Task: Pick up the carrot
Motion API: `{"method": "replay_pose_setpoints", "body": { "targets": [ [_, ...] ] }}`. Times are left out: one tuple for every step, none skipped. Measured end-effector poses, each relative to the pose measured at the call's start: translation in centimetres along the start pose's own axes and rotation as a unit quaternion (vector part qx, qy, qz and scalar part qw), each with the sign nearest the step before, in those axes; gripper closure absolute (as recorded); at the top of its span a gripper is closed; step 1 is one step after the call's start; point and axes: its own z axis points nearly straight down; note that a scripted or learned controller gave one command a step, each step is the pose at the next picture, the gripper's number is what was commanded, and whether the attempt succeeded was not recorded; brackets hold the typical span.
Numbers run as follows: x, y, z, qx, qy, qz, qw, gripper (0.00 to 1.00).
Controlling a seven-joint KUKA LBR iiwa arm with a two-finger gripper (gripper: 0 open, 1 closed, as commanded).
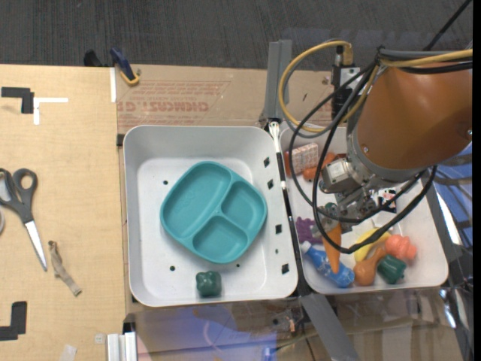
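The carrot (pixel 333 245) is a short orange tapered piece in the right bin (pixel 436 277), pointing toward the bin's front. It lies among other toy foods, just left of a yellow piece (pixel 368 238). My gripper (pixel 352 205) hangs low over the middle of the right bin, under the big orange wrist band, just above and to the right of the carrot's upper end. Cables and the wrist body cover the gripper's tip, and I cannot tell whether it touches the carrot.
The right bin also holds a blue piece (pixel 331 265), a purple piece (pixel 304 228), a green piece (pixel 391 269), orange pieces (pixel 366 268) and a small box (pixel 304 156). The left bin (pixel 135 201) bears a teal divided plate (pixel 214 213) and a green toy (pixel 208 283). Scissors (pixel 22 209) lie far left.
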Motion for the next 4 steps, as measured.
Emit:
{"method": "replay_pose_setpoints", "body": {
  "targets": [
    [2.7, -0.6, 3.8, -0.001, 0.000, -0.165, 0.9863, 1.00],
    [0.7, 0.9, 8.2, -0.001, 0.000, -0.249, 0.9684, 1.00],
    [0.6, 0.7, 7.4, 0.000, -0.002, -0.247, 0.9690, 1.00],
    [3.8, -1.7, 5.1, 0.001, 0.000, -0.094, 0.9955, 1.00]
  ]
}}
